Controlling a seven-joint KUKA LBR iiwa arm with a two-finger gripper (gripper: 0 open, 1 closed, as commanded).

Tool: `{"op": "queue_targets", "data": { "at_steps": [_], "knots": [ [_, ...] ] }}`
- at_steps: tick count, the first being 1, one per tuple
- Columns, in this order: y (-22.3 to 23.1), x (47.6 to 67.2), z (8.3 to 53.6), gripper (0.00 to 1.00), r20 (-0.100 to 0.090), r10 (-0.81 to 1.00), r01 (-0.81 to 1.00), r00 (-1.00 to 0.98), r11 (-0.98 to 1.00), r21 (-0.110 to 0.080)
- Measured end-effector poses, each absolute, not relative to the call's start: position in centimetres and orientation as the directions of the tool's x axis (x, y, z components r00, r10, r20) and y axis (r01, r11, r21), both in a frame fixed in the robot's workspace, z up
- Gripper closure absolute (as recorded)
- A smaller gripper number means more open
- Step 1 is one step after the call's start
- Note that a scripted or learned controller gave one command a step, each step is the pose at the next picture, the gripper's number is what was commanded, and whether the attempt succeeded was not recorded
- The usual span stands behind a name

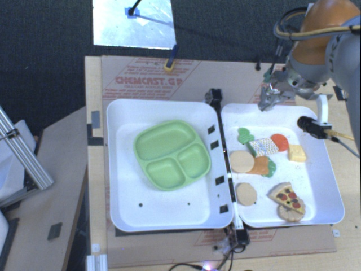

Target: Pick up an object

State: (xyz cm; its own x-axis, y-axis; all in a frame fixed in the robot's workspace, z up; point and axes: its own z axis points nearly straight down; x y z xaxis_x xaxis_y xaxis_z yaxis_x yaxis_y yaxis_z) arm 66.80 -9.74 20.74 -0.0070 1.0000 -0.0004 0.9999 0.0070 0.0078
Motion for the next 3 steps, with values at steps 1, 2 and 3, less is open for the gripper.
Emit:
{"op": "queue_targets", "data": {
  "at_steps": [1,2,3],
  "knots": [
    [-9.7,66.9,22.6,1.00,0.000,1.000,1.000,-0.007,0.007,0.005],
    [-5.1,66.9,22.0,1.00,0.001,1.000,1.000,-0.009,0.009,0.003],
    [0.1,66.8,21.2,1.00,0.002,1.000,1.000,-0.010,0.010,0.002]
  ]
}}
